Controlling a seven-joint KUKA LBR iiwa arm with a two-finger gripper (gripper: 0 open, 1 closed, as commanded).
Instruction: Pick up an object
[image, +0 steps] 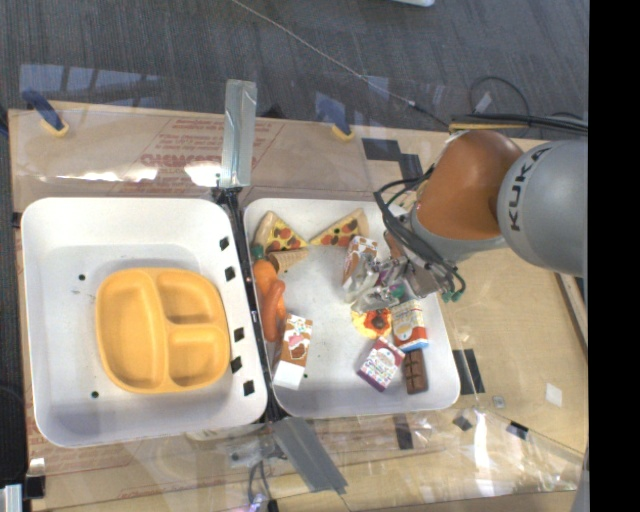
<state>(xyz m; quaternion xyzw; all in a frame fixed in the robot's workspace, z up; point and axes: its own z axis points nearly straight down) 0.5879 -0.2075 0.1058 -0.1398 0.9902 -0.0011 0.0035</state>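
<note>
Where the arm reaches in from the right, its end effector (385, 285) sits low in the right bin (320, 395), over the clutter at its right-hand side; whether it is spread or pressed together cannot be told. Nearest candidates lie just below it: a small carton (409, 326) and a purple carton (378, 366), with a chocolate bar (415, 372) beside. Pizza slices (338, 232) lie above, a carrot (270, 300) well left. The yellow divided tray (160, 328) occupies the left bin (50, 400).
</note>
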